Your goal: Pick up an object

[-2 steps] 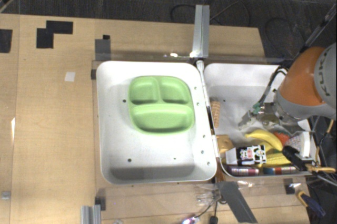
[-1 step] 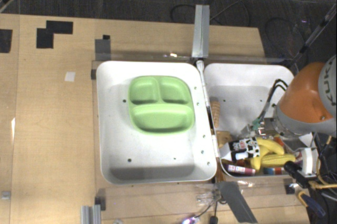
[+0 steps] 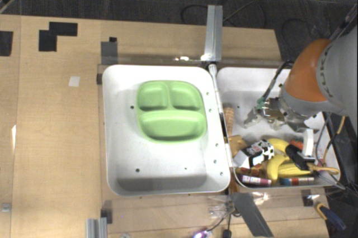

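Over the right bin (image 3: 240, 83), right of frame centre, the gripper (image 3: 267, 111) hangs; its grip cannot be told. Below it, at the lower right, lie a banana (image 3: 278, 166) and other small items.

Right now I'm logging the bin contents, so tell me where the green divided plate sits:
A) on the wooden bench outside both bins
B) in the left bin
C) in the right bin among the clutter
B: the green divided plate lies flat in the left bin, apart from the clutter in the right bin.
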Available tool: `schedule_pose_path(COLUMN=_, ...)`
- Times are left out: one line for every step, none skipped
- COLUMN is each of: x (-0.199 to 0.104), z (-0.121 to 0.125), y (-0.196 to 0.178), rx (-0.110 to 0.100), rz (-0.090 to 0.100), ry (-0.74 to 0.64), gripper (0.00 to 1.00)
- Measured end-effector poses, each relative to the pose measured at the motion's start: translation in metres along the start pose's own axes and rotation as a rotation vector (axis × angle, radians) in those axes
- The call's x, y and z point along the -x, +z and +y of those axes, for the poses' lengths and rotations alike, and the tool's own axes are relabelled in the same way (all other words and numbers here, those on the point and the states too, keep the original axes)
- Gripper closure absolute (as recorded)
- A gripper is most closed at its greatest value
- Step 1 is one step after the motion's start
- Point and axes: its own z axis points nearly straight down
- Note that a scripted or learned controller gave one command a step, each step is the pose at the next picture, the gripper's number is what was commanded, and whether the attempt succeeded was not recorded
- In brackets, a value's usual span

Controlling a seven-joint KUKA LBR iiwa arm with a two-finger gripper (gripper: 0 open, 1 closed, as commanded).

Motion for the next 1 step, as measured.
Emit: schedule_pose_path(x=0.0357, z=-0.0388, y=-0.001, rx=0.0, rz=0.0, ry=0.082, gripper=0.0)
